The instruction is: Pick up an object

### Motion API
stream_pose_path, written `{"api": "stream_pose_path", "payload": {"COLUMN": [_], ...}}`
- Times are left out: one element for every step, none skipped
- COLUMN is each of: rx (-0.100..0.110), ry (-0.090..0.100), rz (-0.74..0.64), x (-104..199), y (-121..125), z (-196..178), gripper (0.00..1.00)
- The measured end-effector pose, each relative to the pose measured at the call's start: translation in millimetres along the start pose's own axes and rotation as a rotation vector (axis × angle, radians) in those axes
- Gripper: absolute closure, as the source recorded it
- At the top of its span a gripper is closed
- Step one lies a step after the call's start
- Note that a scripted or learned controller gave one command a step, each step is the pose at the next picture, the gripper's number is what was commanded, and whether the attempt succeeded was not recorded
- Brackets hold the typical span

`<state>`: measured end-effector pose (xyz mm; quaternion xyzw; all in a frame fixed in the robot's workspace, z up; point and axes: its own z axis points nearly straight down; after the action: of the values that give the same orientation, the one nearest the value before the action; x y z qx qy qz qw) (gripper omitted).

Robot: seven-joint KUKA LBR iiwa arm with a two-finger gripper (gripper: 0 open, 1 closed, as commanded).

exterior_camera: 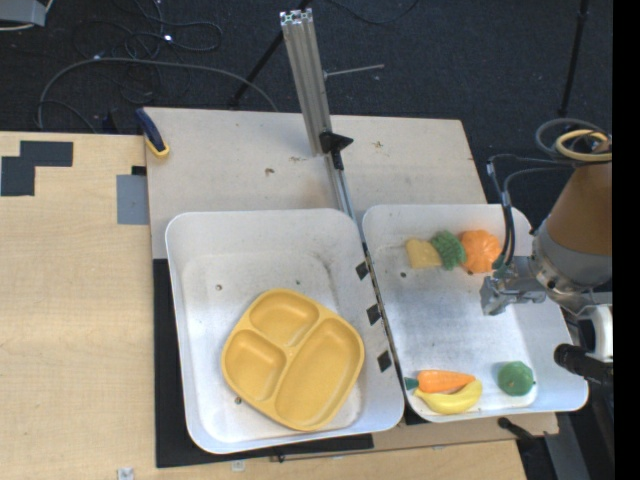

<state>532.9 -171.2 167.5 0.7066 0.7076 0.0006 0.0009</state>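
Right bin (440, 308): carrot (444, 380) lies crosswise (tip right).

Gripper (497, 296) low over right bin (440, 308), apparently beside orange toy (481, 249).

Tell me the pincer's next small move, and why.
Probably shift slightly toward the orange toy and lower onto it. The pincer sits in the right bin just below that toy, nearer it than the green ball, with nothing seen in its grip.
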Motion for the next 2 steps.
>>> {"api": "stream_pose_path", "payload": {"rx": [0.000, 0.001], "ry": [0.000, 0.000], "rz": [0.000, 0.000], "x": [0.0, -0.9], "y": [-0.4, 0.2], "z": [-42.4, -65.9], "gripper": [1.00, 1.00]}}
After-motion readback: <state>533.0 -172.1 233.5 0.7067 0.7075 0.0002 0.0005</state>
